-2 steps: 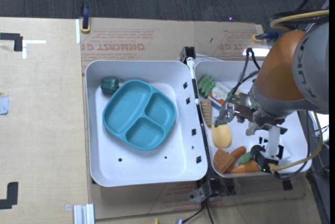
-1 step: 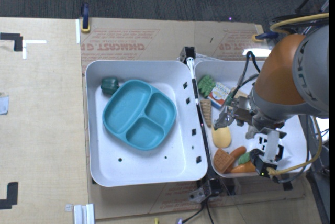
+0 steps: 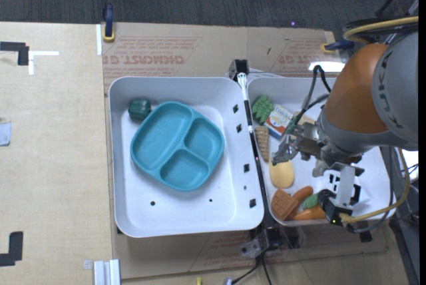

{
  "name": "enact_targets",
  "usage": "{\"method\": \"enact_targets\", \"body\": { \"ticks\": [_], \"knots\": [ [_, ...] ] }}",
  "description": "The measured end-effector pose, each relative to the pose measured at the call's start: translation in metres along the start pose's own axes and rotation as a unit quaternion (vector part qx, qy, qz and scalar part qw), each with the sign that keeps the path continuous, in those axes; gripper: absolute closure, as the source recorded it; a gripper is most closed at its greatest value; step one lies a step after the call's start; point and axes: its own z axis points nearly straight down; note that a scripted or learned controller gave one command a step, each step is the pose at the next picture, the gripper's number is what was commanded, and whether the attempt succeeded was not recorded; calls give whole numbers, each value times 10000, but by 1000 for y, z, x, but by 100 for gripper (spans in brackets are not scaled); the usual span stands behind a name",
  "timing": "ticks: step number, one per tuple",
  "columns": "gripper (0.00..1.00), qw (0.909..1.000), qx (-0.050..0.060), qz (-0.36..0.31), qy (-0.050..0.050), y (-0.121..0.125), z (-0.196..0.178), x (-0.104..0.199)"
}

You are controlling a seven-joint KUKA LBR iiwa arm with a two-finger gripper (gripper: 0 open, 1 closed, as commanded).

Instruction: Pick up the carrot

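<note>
One carrot lies loose in the right-hand bin.

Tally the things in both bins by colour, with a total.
Blue: 1, blue three-compartment plastic plate
Green: 2, dark green lump, light green ridged toy
Yellow: 1, pale yellow rounded toy
Brown: 2, tan ridged cone, brown waffle-textured piece
Orange: 2, orange-red sausage-shaped toy, orange carrot
White: 1, small printed white carton
Total: 9
</note>
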Motion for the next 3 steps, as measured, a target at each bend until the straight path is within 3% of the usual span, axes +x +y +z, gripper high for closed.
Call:
{"method": "enact_targets", "body": {
  "ticks": [3],
  "knots": [
    [0, 10000, -1, 0, 0, 0, 0, 0]
  ]
}}
